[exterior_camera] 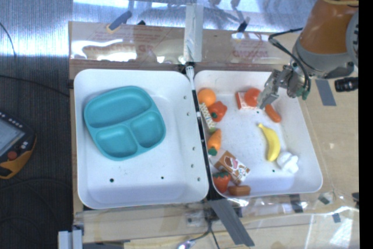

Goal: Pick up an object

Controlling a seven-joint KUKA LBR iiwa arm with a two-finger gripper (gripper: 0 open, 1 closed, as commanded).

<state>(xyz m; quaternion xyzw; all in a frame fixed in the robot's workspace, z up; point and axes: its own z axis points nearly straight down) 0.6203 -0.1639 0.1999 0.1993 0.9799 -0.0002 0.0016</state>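
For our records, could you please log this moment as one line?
gripper: low in right bin, by red block | grasp: unclear | banana: lying loose | blue tray: left bin

- You cannot tell how the two-finger gripper (269, 97) stands; it is small and blurred there.
- The grey arm with the orange band (329, 20) is cut off by the right edge.
- The small brown printed carton (233, 166) partly hides an orange piece (221, 182) below it.
- The dark handheld device (11, 146) is cut by the left edge.
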